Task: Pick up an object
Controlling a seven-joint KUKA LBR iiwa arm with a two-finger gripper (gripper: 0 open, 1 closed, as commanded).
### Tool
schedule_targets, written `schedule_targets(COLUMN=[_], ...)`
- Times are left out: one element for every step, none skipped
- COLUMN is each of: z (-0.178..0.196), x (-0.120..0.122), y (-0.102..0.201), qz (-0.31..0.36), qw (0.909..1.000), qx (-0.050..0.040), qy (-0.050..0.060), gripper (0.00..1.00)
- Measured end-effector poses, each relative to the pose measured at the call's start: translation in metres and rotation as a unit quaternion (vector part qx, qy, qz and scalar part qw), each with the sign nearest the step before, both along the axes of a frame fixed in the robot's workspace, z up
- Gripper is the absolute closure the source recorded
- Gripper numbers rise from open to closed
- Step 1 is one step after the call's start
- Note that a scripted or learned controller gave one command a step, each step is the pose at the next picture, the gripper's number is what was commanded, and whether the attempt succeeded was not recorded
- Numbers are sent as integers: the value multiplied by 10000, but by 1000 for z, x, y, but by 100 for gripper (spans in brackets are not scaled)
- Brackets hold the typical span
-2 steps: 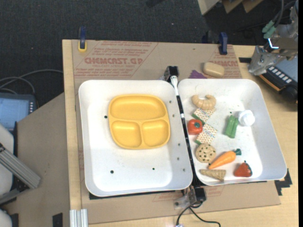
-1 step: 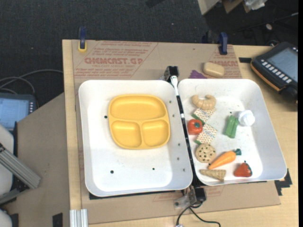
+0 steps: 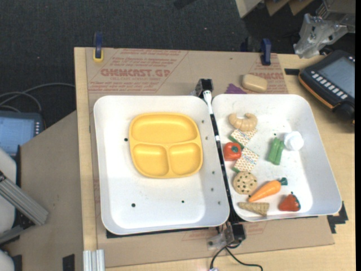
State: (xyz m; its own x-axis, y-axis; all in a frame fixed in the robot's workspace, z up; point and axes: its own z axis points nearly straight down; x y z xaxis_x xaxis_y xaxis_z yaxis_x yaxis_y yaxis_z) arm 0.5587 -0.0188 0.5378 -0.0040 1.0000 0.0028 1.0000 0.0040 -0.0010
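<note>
Tool aperture and load: cannot tell. Candidate objects crowd the shallow white plastic bin (image 3: 317, 165) on the tool's entry side. Hazard: the orange plastic carrot (image 3: 264, 190) lies just beside the round brown cookie (image 3: 244, 182), so a descent may strike both and the grasp may slip.

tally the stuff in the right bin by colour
orange: 1, carrot
red: 2, tomato, strawberry
green: 1, bottle
white: 1, round piece
tan or beige: 5, croissant, two crackers, cookie, wedge
total: 10

Yellow tray (image 3: 165, 144), orange carrot (image 3: 265, 190) (white bins (image 3: 113, 196))
</note>
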Motion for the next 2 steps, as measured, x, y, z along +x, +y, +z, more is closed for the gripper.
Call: schedule_targets(z=[-3,-1], x=[-6,-72], y=[79,112], qz=[28,11], qw=[10000,10000], qx=[-3,-5], qy=[11,4], gripper=[100,100])
